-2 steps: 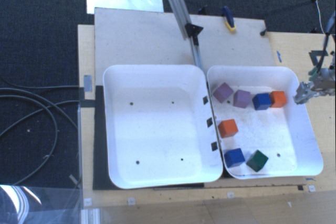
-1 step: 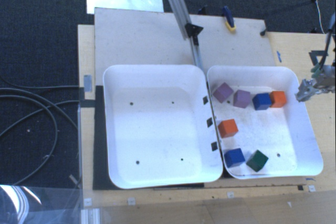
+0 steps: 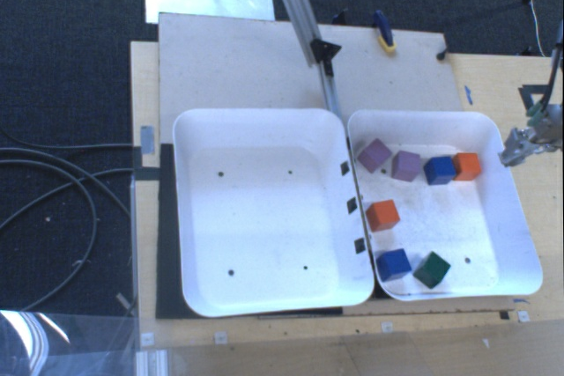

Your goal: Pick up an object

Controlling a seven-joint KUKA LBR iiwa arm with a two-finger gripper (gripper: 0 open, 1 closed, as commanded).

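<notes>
Dark carpet (image 3: 70,57) surrounds a pale wooden bench (image 3: 264,66), on which two shallow white bins sit side by side, their inner rims touching. Of these, the left bin (image 3: 203,145) is the larger; a slanted grey pole (image 3: 295,0) crosses the bench behind it and ends near the seam between the bins. The right bin (image 3: 507,224) holds seven small blocks. Along its far side runs a row of four: a purple block (image 3: 374,155), a second purple block (image 3: 406,165) just beside it, a blue block (image 3: 438,171), and an orange block (image 3: 467,165) touching the blue one. Nearer the seam lies another orange block (image 3: 382,215), and at the near side a second blue block (image 3: 393,264) sits near a dark green block (image 3: 432,269). My gripper (image 3: 520,150) hangs at the right edge of the view, outside the right bin's rim, with nothing between my fingers; I cannot tell whether they are spread or closed. The closest block to them is the orange one at the row's end, near but apart, inside the rim.
</notes>
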